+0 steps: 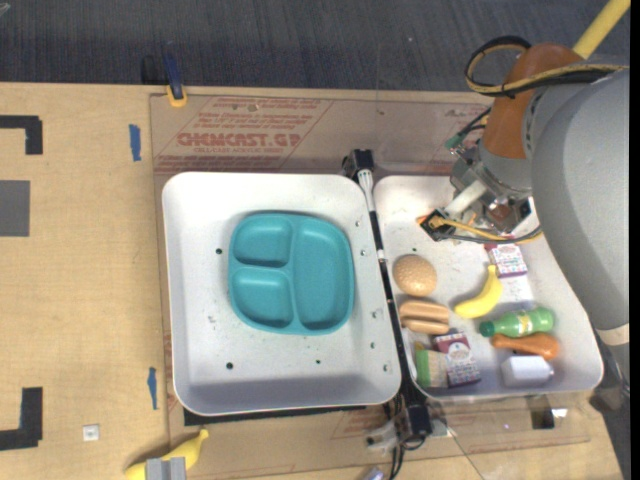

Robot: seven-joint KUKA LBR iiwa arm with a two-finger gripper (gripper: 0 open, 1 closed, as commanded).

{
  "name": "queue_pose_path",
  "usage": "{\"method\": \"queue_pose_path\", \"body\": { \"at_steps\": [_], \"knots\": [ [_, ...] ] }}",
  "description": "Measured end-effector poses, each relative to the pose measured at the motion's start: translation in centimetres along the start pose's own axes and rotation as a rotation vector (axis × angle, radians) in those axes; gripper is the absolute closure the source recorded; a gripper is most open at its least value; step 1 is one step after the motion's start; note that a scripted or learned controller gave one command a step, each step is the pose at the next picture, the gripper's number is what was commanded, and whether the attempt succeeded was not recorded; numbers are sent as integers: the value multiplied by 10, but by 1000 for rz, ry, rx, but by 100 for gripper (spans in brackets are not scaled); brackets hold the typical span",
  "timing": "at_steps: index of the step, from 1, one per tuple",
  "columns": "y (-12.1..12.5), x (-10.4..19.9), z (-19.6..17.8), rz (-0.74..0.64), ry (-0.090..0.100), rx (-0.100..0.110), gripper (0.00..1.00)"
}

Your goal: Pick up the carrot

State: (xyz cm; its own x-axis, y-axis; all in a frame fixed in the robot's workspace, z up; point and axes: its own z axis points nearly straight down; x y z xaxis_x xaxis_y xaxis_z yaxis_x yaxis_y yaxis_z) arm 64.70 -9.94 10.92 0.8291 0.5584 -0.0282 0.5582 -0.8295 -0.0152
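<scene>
Carrot: lay in the right bin, near corner, touching the green bottle just behind it, free for lifting. Banana beyond the bottle. Gripper: hovered well behind the carrot; jaws' state indeterminable.

teal divided plate in left bin, banana, hot dog

Tan worktop, printed cardboard sheet on it, two white bins side by side, blue tape marks
</scene>
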Motion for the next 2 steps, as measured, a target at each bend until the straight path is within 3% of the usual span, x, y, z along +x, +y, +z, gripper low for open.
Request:
{"method": "queue_pose_path", "body": {
  "at_steps": [1,2],
  "knots": [
    [0,0,1,0,-2,0,0],
    [18,-22,22,107,13,11,0]
  ]
}}
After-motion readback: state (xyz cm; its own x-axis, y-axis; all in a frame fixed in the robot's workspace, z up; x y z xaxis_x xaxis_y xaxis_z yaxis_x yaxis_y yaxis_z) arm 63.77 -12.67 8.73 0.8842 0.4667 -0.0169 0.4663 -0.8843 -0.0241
